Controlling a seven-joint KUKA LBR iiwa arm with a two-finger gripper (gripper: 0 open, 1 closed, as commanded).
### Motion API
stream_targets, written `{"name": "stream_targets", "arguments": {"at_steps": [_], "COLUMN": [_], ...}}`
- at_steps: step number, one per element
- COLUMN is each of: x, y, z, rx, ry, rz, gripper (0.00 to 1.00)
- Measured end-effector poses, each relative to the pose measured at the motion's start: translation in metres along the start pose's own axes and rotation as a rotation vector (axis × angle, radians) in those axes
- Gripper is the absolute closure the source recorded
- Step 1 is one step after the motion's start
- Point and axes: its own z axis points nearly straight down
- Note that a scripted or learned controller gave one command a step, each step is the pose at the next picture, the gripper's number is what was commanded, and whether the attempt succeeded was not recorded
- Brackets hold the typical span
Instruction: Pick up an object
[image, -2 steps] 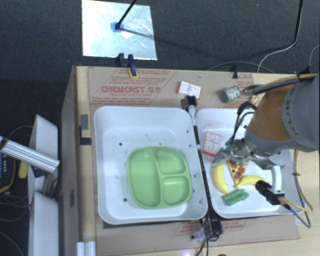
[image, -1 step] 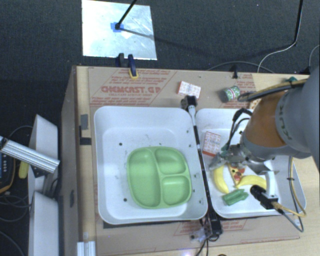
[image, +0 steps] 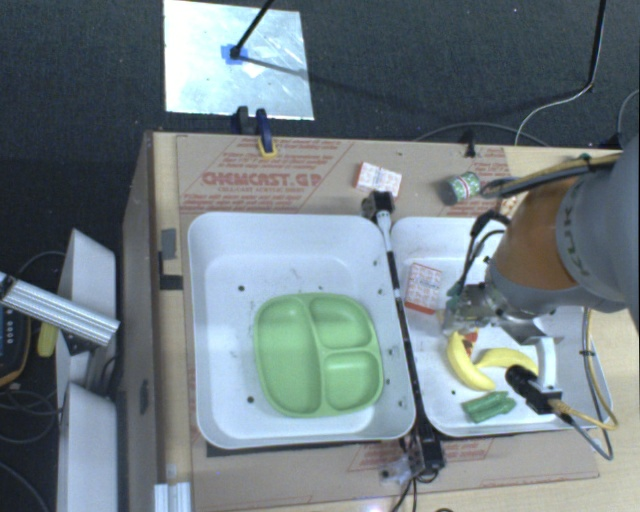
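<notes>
We could not tell the state of the claw (image: 466, 312). Just below it lay a curved yellow plastic banana (image: 466, 364), which we judged light, stiff and smooth, best gripped across its middle.

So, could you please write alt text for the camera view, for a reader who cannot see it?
A grey robot arm reaches from the right over the right bin, its gripper just above two bananas and a green object. The left bin holds a green divided plate.
</notes>
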Motion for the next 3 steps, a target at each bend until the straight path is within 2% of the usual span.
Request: {"name": "stream_targets", "arguments": {"at_steps": [1, 2, 3], "x": [0.044, 0.06, 0.065], "y": [0.07, 0.04, 0.005], "z": [-0.093, -0.12, -0.13], "rx": [0.01, 0.012, 0.013], "ry": [0.008, 0.008, 0.008], "rz": [-0.005, -0.006, -0.001], "gripper": [1.0, 1.0, 1.0]}}
